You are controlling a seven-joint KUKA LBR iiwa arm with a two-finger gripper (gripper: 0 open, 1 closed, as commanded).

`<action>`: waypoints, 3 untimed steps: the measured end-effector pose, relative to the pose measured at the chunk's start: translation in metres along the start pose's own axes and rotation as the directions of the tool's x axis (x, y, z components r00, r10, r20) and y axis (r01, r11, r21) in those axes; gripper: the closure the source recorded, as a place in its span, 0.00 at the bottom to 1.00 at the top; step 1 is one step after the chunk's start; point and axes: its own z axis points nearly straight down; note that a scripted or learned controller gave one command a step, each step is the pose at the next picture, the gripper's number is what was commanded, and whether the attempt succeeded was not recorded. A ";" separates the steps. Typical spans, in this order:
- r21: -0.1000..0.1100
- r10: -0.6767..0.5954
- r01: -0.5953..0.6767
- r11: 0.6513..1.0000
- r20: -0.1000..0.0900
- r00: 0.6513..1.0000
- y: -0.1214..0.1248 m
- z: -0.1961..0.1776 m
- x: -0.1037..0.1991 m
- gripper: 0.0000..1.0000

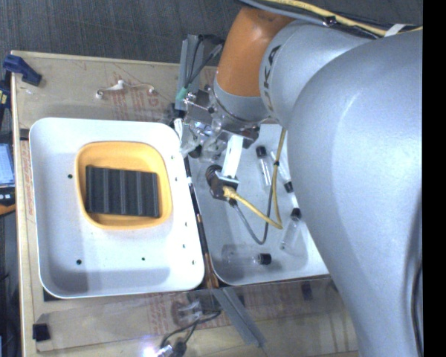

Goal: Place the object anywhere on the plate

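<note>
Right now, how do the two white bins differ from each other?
The left bin is in full view and holds a yellow plate with a dark ridged object on it. The right bin is partly covered by the arm and holds small clear tubes with dark caps. Both are shallow and white.

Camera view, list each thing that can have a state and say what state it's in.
Yellow square plate: flat in the left white bin, bearing a dark ribbed block.
Gripper: low over the right white bin, near its left wall.
Clear marker pens: lying loose in the right white bin.
</note>
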 end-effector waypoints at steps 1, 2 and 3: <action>0.002 -0.253 0.253 0.968 0.000 0.968 0.013 0.055 -0.011 1.00; 0.004 -0.410 0.410 0.912 0.000 0.912 0.001 0.055 0.005 1.00; 0.004 -0.410 0.410 0.912 0.000 0.912 0.001 0.055 0.004 0.00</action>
